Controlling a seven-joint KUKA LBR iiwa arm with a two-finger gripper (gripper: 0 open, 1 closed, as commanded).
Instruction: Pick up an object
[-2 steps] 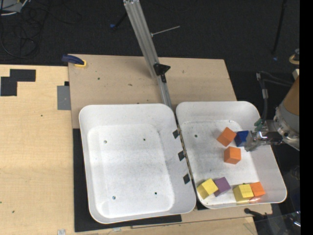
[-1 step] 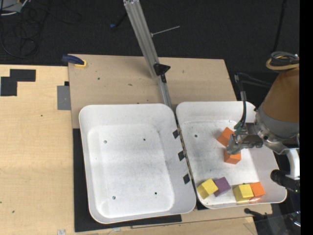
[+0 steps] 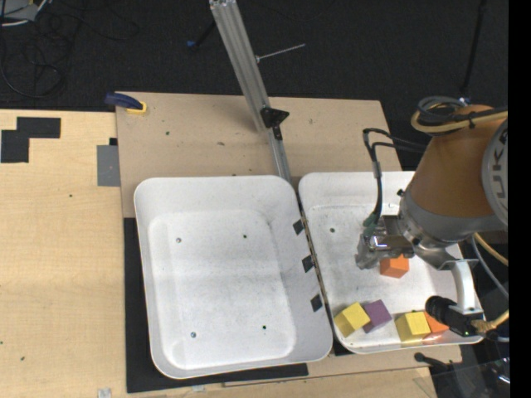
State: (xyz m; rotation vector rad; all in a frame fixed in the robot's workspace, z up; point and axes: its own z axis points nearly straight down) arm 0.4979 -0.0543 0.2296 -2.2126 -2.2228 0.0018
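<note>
Down at the near edge of the right bin [image 3: 328,191], a yellow block [image 3: 352,317] and a purple block [image 3: 377,313] sit touching, the purple one just beyond and to the right. Further right along that same near edge there's a second yellow block [image 3: 411,326] with a small orange piece [image 3: 437,326] pressed against it, and a dark rounded part of the arm's gear overlaps them, so their right sides are hard to read. Moving up toward the middle of the right bin, the gripper [image 3: 375,251] hangs low, with an orange block [image 3: 395,265] right at its tip, partly covered by the metal. Is the block between the fingers or just beside them? Cannot tell from here; the fingers blur into the wrist. The big arm [image 3: 456,181] hides the bin's right wall. The left bin [image 3: 166,197] lies beside it. Beyond the bins, a metal rail [image 3: 245,65] slants up off the bench [image 3: 199,131].
</note>
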